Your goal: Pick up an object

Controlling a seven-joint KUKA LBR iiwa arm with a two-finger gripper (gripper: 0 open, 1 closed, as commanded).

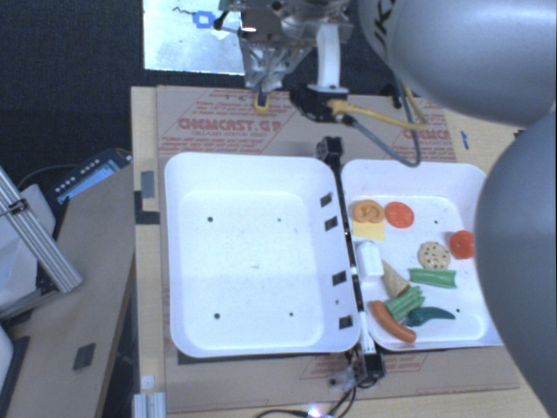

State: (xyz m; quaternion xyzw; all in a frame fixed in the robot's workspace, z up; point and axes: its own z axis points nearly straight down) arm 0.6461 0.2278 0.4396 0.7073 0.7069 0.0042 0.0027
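Note:
My gripper (264, 89) hangs high over the cardboard behind the left bin (178, 233). Its fingers (271, 68) taper together to a point, and a small yellow piece (261, 103) sits right at their tips, apparently pinched there. The right bin (474, 181) holds several toy foods: an orange swirl (367, 210), a red disc (399, 214), a yellow square (369, 230), a red ball (462, 244), a speckled cookie (432, 254), a white cylinder (370, 258), a tan wedge (393, 279), green beans (432, 277) and an orange sausage (392, 320).
The arm's grey body (470, 42) looms across the top right and covers the right bin's far edge. A black hinged divider (341, 233) runs between the bins. Yellow and grey cables (383, 120) trail behind the right bin. A metal rail (35, 242) lies off the bench at left.

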